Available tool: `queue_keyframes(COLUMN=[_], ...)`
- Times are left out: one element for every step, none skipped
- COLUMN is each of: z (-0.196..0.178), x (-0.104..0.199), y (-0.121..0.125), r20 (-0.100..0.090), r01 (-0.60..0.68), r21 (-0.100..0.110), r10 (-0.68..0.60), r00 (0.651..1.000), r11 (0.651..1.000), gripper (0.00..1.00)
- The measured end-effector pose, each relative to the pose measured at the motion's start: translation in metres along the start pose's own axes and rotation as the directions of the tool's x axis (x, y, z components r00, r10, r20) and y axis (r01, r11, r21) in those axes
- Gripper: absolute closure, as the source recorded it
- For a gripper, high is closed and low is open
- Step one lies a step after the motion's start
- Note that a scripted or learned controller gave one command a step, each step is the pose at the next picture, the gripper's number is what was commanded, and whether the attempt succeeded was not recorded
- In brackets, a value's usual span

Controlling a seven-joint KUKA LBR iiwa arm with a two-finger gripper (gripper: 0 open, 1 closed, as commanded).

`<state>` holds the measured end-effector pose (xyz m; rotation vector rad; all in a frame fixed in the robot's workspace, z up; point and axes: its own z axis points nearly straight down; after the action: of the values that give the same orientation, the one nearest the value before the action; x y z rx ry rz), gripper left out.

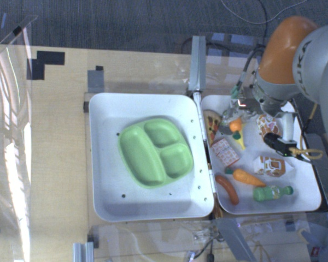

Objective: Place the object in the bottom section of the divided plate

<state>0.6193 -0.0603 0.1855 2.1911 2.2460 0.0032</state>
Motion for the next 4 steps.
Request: queue_keyframes(z=[0.000, 0.000, -0.031, -0.024], x=[0.073, 0.120, 0.176, 0.162], y=[-0.021, -0.078, -0.019, -0.060], r20=[-0.002, -0.003, -0.003, -0.003], r01=[0.130, 0.203, 0.264, 0.386], r21=[0.000, 0.001, -0.001, 0.000], r10=[-0.130, -0.203, -0.264, -0.386], r00=[0.991, 0.979, 0.964, 0.922], r11=[0.991, 0.979, 0.964, 0.922], gripper=[1.00, 1.00, 1.00, 1.00])
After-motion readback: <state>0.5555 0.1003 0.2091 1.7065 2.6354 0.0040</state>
